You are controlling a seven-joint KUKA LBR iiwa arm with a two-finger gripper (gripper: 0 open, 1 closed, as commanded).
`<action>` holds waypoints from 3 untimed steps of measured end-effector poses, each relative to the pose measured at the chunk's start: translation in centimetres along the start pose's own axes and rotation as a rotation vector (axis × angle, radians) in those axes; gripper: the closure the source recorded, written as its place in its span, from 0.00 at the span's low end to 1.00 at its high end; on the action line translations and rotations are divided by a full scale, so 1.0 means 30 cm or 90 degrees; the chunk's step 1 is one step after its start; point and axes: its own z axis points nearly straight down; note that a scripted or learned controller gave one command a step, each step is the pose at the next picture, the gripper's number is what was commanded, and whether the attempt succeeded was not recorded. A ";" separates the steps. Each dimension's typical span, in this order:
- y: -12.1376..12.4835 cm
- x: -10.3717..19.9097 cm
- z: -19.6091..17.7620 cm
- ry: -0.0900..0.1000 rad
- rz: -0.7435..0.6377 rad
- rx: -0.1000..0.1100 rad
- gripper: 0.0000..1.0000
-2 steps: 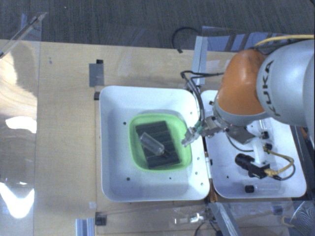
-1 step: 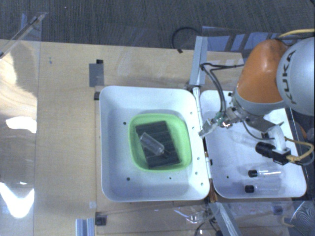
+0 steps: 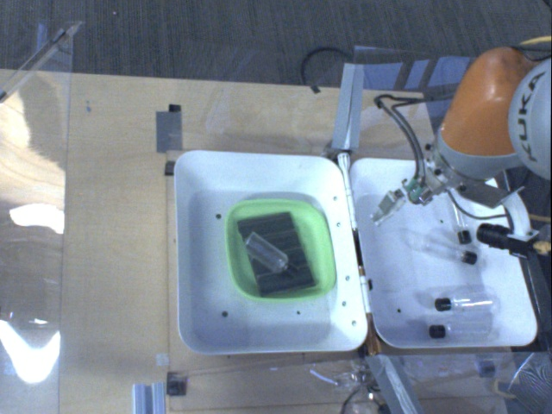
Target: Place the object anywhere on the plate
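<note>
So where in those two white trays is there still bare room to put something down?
Left bin: only a bare white margin around the green plate, which holds a dark block and clear tube. Right bin: open near-left floor; clear vials crowd its right.

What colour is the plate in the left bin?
Light green plate, with a dark slab lying on it; the overhead camera view shows it plainly.

The plate [image 3: 280, 247] sits in the left bin [image 3: 198, 257] with a clear tube [image 3: 267, 251] on it, while the gripper [image 3: 390, 205] hovers over the right bin's [image 3: 388, 309] far-left part
</note>
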 end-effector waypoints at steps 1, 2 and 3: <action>-0.036 -0.193 -0.036 -0.001 0.027 -0.001 0.00; 0.067 -0.369 -0.430 -0.002 0.013 -0.001 0.00; -0.130 -0.416 -0.629 -0.003 0.080 -0.002 0.00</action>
